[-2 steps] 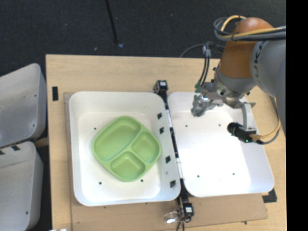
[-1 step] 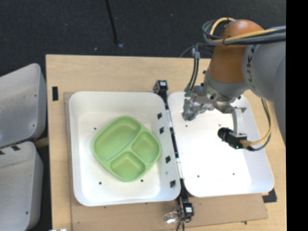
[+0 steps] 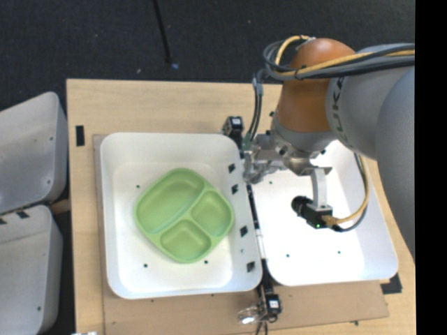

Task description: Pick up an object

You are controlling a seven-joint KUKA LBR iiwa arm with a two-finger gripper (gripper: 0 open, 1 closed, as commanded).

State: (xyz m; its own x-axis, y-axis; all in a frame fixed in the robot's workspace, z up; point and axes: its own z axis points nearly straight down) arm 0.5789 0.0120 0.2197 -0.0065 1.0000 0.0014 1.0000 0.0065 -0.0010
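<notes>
Gripper (image 3: 262, 162) hangs over the right bin (image 3: 349, 257), at its left wall; whether it is spread or closed I cannot tell. A green three-compartment plate (image 3: 183, 215) lies flat mid-way in the left bin (image 3: 126, 159), apart from the gripper.

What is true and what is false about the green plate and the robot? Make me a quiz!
1. The green plate lies in the left bin. True.
2. The plate has five sections. False: it has three.
3. The tool is holding the plate. False: the tool is by the wall between the bins, apart from the plate.
4. The arm reaches over the right bin. True.
</notes>
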